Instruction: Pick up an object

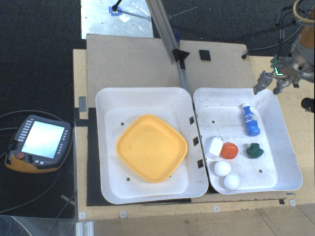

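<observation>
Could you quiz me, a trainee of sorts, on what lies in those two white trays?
1. True or false: the yellow plate lies in the same bin as the blue bottle.
2. How many white balls lie in the right bin?
3. Nearest the pincer is: A) the red object B) the blue bottle C) the green object

Key: 1 false; 2 two, with the second beside the first; 3 B.

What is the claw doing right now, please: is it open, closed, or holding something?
Claw: open, holding nothing, above the far right corner of the right bin.
</observation>
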Robot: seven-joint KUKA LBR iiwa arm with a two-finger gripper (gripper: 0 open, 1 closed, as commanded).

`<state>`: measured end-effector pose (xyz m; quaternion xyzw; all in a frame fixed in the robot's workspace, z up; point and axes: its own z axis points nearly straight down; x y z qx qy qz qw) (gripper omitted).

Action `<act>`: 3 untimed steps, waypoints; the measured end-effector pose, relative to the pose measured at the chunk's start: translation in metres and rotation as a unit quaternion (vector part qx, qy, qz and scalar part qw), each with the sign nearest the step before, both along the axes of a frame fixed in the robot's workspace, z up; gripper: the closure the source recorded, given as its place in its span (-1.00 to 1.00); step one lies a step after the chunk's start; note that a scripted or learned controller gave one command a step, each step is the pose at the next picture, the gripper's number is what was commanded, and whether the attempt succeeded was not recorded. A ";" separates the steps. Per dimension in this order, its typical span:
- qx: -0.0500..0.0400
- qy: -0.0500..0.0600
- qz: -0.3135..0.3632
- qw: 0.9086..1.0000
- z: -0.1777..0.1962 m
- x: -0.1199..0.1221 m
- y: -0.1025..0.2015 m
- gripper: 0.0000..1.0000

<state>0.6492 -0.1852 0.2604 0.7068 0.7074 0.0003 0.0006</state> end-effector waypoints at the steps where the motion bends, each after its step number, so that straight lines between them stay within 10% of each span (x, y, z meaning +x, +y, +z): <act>1: 0.000 0.000 0.000 1.000 0.000 0.000 0.000 -1.00; 3: 0.001 0.003 0.000 1.000 -0.117 -0.005 0.006 -1.00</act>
